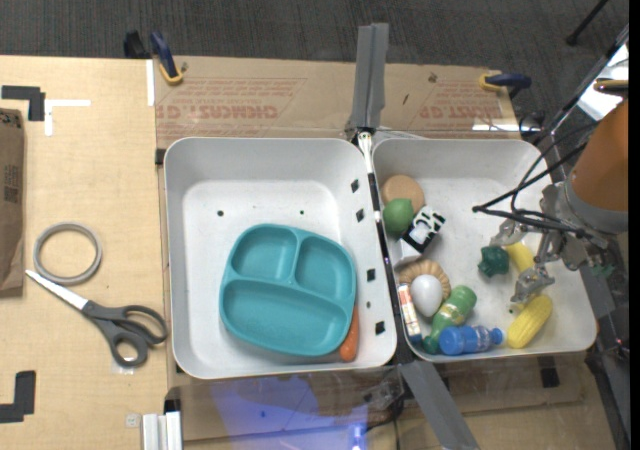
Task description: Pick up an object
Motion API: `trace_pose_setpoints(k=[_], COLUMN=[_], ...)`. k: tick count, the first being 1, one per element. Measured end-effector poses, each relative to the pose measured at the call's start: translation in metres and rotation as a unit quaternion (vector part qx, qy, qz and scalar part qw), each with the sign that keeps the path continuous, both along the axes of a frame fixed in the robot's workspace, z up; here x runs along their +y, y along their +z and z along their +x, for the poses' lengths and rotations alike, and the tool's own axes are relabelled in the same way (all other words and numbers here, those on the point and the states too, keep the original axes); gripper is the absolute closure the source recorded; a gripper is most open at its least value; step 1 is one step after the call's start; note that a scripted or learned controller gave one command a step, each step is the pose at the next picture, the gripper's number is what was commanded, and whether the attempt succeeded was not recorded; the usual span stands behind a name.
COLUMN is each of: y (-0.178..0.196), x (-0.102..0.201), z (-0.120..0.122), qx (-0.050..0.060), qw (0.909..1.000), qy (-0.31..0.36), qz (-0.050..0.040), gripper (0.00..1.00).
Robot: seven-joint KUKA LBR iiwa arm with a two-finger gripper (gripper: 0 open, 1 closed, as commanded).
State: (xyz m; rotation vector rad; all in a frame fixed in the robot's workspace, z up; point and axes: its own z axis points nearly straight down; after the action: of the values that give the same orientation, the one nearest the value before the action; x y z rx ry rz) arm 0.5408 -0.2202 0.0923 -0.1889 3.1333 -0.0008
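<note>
**Pick not yet made — gripper low in right bin**

Nearest candidates: dark green toy [493, 261] w/ small yellow piece [519, 256] touching it, yellow corn [529, 321] just below. All resting on floor of right bin [470, 153], none lifted. Gripper [528, 256] hanging beside them; can't tell fingers' state, nothing visibly between them. Grasp + lift still to do. Left bin [200, 178] w/ teal tray [290, 290]. Tabletop [80, 168]: scissors [105, 316], tape roll [67, 252].
</note>
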Motion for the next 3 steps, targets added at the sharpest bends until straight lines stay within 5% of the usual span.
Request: trace_pose_setpoints(k=[1, 2, 3], y=[0.007, 0.000, 0.000], x=[0.003, 0.102, 0.104], z=[-0.047, -0.034, 0.021], qx=[-0.015, -0.001, 0.000], qw=[0.9992, 0.9977, 0.9999], qy=[0.037, 0.068, -0.013], qz=[-0.0012, 0.0003, 0.0001], gripper=[0.00, 0.00, 0.00])
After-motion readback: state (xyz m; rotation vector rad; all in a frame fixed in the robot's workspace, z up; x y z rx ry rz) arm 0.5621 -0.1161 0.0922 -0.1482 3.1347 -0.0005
